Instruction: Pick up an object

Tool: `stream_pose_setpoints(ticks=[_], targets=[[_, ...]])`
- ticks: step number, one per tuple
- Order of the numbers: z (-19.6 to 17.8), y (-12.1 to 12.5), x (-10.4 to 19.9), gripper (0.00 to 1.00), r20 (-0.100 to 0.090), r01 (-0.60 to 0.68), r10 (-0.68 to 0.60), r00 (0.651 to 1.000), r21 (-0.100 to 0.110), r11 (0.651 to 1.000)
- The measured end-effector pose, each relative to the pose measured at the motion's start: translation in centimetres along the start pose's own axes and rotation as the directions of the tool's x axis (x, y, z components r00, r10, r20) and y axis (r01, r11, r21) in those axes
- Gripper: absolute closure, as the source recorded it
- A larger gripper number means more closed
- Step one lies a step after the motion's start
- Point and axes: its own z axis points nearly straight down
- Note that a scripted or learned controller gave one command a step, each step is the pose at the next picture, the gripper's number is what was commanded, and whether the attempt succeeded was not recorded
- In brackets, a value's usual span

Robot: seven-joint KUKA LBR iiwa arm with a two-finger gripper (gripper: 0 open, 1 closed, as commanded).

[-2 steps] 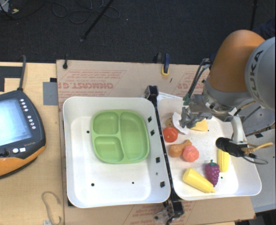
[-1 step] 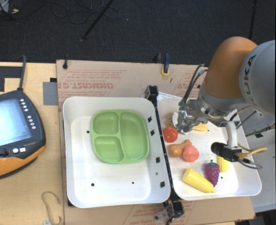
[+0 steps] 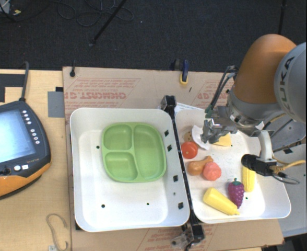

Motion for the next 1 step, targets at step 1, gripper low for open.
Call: stream_pose_setpoints(ticks=[1], targets=[[0.17,-0.58,0.11,1.0,-0.001,-0.004,0.004,1.0,0.004,1.0]])
